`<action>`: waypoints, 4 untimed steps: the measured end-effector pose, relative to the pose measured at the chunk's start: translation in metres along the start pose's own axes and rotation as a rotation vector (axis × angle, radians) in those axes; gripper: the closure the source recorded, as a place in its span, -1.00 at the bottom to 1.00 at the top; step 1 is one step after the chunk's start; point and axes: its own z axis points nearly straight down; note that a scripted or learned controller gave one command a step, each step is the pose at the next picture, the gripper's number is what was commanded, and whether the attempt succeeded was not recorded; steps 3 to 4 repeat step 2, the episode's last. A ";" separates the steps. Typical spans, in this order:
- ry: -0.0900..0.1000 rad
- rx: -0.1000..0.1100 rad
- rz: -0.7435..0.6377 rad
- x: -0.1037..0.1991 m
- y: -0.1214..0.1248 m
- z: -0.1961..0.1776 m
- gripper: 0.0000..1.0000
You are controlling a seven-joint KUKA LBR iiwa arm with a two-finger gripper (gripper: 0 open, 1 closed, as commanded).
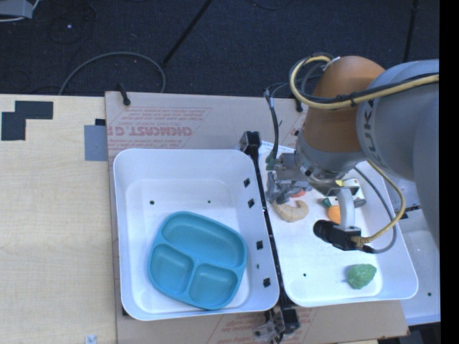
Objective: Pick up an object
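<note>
Blue divided tray [197,259] lies in left bin [136,170]. Right bin [401,278] holds a tan piece [292,211], an orange bit [333,213], a green lump [361,276]. Arm [387,120] bends in from right; gripper [287,187] low just above tan piece, grip state can't tell.

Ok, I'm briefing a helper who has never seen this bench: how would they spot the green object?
Look at the right-hand white bin, under the arm. The green object lies alone near its front right corner. It is the one lumpy green thing; the beige piece and orange piece sit farther back.
</note>
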 end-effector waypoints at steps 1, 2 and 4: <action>-0.001 -0.002 0.000 0.045 0.008 0.006 1.00; 0.000 -0.004 -0.001 0.097 0.021 -0.009 1.00; 0.000 -0.004 -0.001 0.097 0.021 -0.009 1.00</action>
